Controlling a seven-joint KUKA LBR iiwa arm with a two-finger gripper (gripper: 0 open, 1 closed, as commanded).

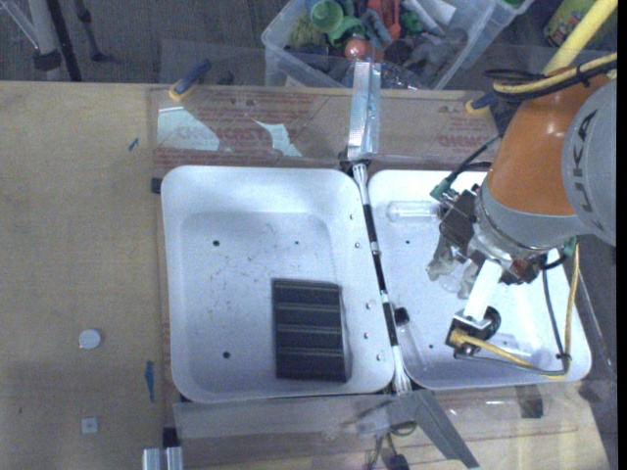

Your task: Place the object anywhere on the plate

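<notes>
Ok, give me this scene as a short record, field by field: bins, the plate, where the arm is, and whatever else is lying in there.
left bin: holds a dark ribbed rectangular plate, near its front right corner
right bin: the arm is over it
arm: grey with an orange band, reaching in from the right
gripper: low over the right bin, finger state unclear
clear tube-like item: lying near the right bin's back edge
plate load: nothing on it

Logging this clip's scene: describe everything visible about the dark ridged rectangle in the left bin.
The dark ridged rectangle is a flat, near-black slab, apparently the plate, with raised horizontal ribs across its top. It looks like matte plastic or rubber. It lies flat on the left bin's floor near the front edge, toward the right wall. Nothing rests on it.
</notes>
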